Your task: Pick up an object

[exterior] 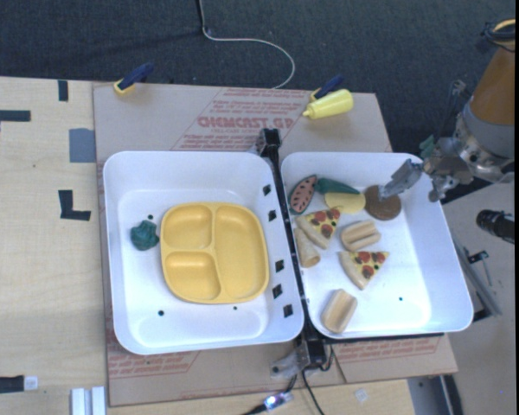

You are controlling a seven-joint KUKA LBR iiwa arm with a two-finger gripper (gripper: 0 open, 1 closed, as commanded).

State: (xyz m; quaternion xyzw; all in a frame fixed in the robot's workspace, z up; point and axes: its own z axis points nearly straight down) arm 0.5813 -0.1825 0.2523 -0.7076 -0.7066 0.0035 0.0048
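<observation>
- Lying in the right bin (432, 305) are the toy foods: a watermelon slice (302, 194), a green-topped yellow corn piece (342, 199), a brown round cookie (382, 205), two pizza slices (320, 224) (364, 264), a small bread roll (360, 234), a cone-like piece (307, 251) and a bread loaf (339, 309).
- Most of them cluster in the bin's upper left half, several touching; the loaf sits apart near the front wall.
- The pincer (404, 178) hangs over the bin's upper right part, just above the cookie; whether it is apart or together I cannot tell, and nothing is seen held in it.
- The arm (493, 102) comes in from the right, its orange band above the wrist, slanting down and leftward across the bin's right rim.
- The bin's right and lower right floor is bare white.
- The left bin (134, 305) holds a yellow divided plate (214, 252) at its middle and a small green item (144, 234) beside the plate's left edge.
- On the counter (35, 258) behind the bins lie a yellow bottle-like toy (330, 105) and a clamp (133, 78).
</observation>
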